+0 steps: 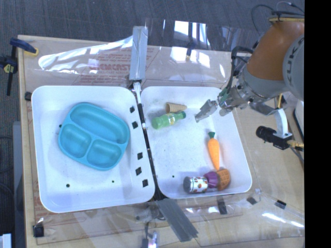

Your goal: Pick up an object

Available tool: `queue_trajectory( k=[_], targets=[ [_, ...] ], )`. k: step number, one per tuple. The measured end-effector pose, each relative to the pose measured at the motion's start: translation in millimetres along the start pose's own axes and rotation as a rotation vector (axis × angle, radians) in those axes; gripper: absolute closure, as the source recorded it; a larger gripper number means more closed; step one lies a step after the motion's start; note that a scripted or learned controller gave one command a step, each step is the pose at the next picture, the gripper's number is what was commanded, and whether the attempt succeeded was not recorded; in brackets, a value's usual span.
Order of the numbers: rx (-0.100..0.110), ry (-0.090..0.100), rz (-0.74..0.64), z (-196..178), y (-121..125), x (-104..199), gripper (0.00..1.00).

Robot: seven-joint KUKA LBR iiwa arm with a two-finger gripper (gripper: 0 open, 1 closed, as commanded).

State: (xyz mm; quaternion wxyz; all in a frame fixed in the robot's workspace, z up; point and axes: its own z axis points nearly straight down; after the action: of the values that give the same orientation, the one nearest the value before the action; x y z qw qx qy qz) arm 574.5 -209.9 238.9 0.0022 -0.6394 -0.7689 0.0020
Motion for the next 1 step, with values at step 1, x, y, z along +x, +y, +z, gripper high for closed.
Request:
queue_trajectory(
  k=[1],
  targets=[
    [0.001, 0.002, -0.048, 18.7, -20.0, 4.1, 0.00]
  ],
)
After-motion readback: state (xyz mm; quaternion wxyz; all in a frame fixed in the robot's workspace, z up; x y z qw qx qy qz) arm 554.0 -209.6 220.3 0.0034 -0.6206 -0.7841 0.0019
